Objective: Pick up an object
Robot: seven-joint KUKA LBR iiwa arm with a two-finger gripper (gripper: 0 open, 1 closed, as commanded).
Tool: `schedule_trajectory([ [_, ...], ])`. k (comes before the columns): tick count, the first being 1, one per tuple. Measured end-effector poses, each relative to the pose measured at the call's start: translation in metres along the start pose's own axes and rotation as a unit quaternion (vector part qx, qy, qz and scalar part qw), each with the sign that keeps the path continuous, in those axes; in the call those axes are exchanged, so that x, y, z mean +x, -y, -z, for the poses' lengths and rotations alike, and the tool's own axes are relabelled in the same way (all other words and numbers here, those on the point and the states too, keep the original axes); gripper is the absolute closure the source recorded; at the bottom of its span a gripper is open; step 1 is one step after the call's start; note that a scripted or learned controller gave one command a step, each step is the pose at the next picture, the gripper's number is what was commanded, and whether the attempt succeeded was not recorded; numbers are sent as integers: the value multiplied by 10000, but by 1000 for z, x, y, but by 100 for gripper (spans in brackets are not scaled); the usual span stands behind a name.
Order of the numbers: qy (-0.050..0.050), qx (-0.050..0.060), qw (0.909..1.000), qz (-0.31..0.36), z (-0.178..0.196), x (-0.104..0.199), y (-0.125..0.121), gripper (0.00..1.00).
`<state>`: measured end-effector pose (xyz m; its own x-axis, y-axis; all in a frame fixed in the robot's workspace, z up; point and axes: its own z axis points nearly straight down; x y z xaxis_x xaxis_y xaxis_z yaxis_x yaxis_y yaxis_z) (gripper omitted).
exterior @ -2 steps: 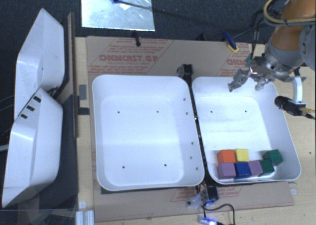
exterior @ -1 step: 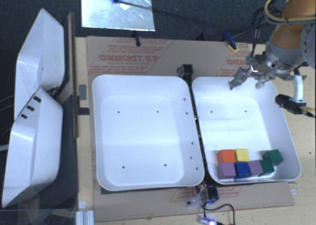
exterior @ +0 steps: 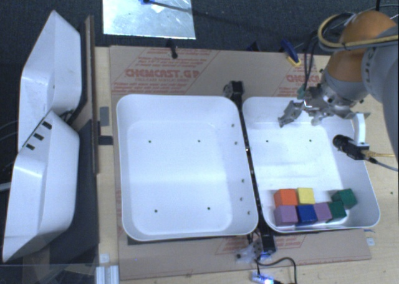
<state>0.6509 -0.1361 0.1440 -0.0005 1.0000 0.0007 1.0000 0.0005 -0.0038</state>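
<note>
- The blocks lie nearest the camera, bunched in the near right corner of the right bin (exterior: 361, 170): an orange block (exterior: 286, 196), a yellow block (exterior: 305, 195), a purple block (exterior: 285, 215), a blue block (exterior: 306, 214), a mauve block (exterior: 323, 211) and two green blocks (exterior: 342, 200).
- They touch one another and press against the near wall, probably because they slid or were dropped there. That packing leaves little room for fingers to slip between them.
- The green pair at the right end and the orange and yellow ones on the far side have the most exposed faces, so I judge them the easiest picks.
- The rest of that bin's floor is bare, as is the left bin (exterior: 181, 164) beside it.
- The gripper (exterior: 303, 113) hangs over the far part of the right bin, well apart from the blocks, with nothing between its fingers, which look spread.
- The pick seems not yet begun; the arm must travel toward the near wall first.
</note>
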Motion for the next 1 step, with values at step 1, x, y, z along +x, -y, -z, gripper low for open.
schedule_trajectory([
  [1,0,-2,10000,-1,-52,0,1,0],
])
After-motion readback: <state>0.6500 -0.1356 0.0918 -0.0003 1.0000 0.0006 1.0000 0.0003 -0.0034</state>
